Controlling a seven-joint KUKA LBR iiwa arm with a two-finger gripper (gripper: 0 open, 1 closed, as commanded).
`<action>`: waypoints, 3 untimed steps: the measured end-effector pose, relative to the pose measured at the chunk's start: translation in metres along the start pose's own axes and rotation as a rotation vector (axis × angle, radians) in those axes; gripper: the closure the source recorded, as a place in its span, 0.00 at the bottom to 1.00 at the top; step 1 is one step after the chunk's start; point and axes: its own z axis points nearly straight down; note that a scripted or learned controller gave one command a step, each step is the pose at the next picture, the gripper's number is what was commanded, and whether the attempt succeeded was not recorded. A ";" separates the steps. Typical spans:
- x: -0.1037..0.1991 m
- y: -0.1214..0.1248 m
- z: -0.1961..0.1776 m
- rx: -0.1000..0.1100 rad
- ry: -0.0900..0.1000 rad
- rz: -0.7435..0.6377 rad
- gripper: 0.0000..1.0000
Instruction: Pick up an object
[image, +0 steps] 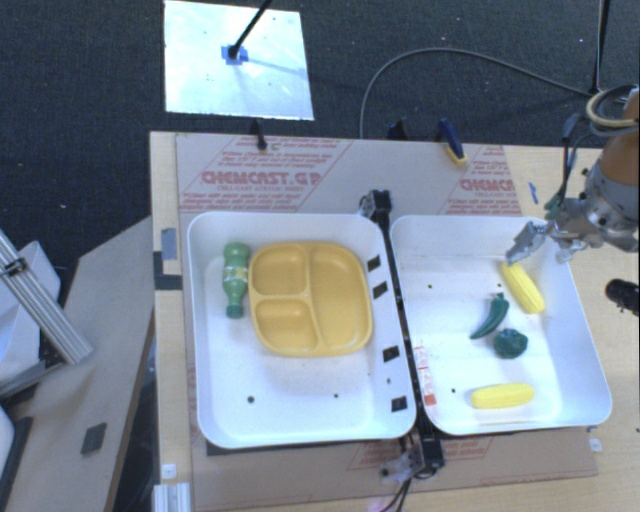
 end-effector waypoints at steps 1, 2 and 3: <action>0.001 0.003 -0.008 -0.012 -0.003 -0.003 0.00; 0.000 0.002 0.034 -0.010 -0.003 -0.001 0.00; -0.003 -0.004 0.079 -0.009 -0.003 0.000 0.00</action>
